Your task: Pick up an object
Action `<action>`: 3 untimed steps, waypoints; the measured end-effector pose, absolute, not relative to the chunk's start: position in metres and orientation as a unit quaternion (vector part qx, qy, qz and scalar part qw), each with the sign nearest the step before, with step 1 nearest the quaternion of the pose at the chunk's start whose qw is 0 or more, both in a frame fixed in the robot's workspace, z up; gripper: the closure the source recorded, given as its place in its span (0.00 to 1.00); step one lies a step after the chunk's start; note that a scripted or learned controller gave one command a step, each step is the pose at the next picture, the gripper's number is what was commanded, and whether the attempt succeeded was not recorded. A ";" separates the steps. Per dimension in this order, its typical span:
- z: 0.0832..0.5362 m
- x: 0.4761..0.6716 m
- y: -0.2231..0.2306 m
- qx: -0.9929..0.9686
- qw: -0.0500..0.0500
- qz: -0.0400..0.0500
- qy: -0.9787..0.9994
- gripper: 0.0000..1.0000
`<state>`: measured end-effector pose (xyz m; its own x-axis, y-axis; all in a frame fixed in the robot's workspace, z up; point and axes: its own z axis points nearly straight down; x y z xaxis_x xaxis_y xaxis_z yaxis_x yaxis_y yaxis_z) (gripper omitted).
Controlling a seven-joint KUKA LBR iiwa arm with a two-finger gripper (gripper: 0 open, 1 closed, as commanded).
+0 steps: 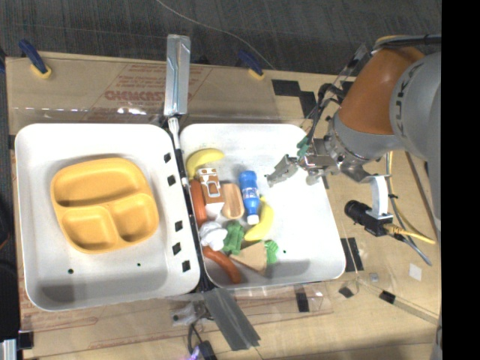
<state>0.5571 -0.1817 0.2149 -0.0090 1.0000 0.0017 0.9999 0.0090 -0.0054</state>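
So the fingers (283, 169) hang over the right bin (319, 231), in its upper right part, and honestly I can't tell if they're open or closed, they're just a small grey blur from up here. Nothing shows between them.

Just to their left and a bit lower stands a blue bottle (250, 189) with a white cap, close by but apart from them. Below that lies a yellow banana (262, 224). Further left there's a tan block (232, 201), a small brown and white thing (209, 181), and a yellow rounded piece (205, 158) up near the bin's divider side. A red sausage-looking thing (197, 201) runs along that wall, with some green and white bits (225, 237) lower down, all piled touching each other.

Way off to the left, the other bin (30, 223) holds a yellow divided tray (103, 202).

Behind the fingers, to the right, the grey arm with its orange band (379, 88) comes in over the counter (390, 268).
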 end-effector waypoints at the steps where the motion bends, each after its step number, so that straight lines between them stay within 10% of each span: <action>1: 0.091 0.534 -0.134 -0.669 0.001 0.000 -0.743 0.00; 2: 0.099 0.534 -0.135 -0.668 0.002 0.002 -0.745 1.00; 3: 0.099 0.534 -0.135 -0.668 0.002 0.001 -0.744 0.00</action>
<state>0.5345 -0.1346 0.0993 -0.1082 0.9941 0.0005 0.9941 0.1082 -0.0045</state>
